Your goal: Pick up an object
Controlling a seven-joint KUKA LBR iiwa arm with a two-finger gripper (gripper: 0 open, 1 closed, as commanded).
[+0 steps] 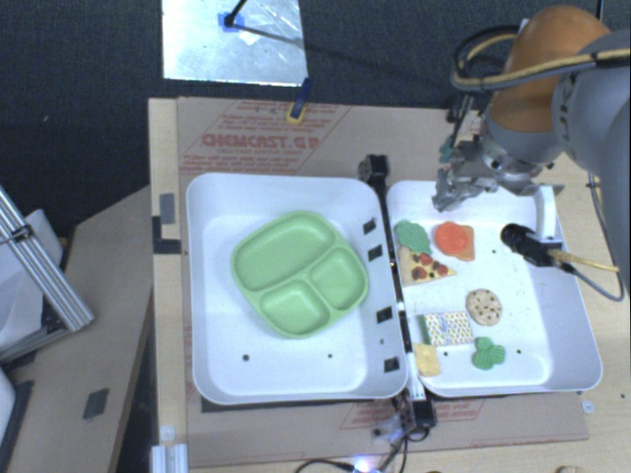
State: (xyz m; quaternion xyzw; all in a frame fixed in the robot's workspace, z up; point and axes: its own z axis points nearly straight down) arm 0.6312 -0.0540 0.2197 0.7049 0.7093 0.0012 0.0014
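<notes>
My gripper (449, 197) hangs over the far edge of the right bin (567, 313), just above and behind the toy food. Below it lie an orange-red piece (455, 239), a green leafy piece (413, 236) and a pizza slice (425, 267). Further toward the front are a cookie (483, 306), a checkered cracker (447, 328), a yellow piece (427, 360) and a small green broccoli (487, 354). Nothing shows between the gripper's fingertips.
The left bin (212, 225) holds a green divided plate (300, 273). A black divider with clips (385, 264) runs between the bins. A black cylindrical fitting with a cable (525, 243) sits at the right bin's far right. A silver sheet (233, 28) lies beyond the bench.
</notes>
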